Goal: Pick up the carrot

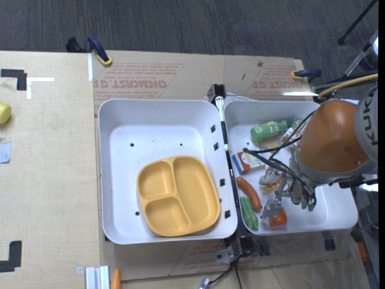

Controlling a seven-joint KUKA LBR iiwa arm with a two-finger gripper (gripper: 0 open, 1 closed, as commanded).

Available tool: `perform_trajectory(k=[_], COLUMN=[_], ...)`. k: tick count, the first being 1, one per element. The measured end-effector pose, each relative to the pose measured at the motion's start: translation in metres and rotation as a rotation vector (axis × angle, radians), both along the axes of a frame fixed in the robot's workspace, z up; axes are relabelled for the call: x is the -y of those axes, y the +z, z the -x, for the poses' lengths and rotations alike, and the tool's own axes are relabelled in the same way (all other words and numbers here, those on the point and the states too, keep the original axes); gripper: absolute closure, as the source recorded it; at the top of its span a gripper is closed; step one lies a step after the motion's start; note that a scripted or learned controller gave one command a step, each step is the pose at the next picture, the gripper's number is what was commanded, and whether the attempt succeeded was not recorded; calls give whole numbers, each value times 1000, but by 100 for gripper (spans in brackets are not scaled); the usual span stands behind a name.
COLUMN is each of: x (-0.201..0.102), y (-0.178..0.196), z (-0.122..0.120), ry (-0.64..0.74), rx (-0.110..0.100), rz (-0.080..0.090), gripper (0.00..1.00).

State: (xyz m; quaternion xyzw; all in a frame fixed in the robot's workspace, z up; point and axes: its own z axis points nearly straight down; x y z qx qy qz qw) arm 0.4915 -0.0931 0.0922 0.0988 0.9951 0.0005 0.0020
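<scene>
The carrot (248, 192), an orange-red stick, lies at a slant near the left wall of the right bin (337, 218). My gripper (272, 208) hangs low over the bin's front part, just right of the carrot and apart from it. Directly under it sits a small red-orange item (277, 220). The orange wrist band and cables hide the bin's middle.
A green pod-shaped item (248, 214) lies just in front of the carrot. A green bottle (268, 130) and a small carton (246, 161) sit further back. The left bin (120, 131) holds a yellow divided plate (178, 194). A yellow object (4, 113) rests on the bench at far left.
</scene>
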Motion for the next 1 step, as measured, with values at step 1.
perform_trajectory(k=[1], x=[53], y=[0], z=[-25], ry=[-121], rx=[0], rz=[1], gripper=[0])
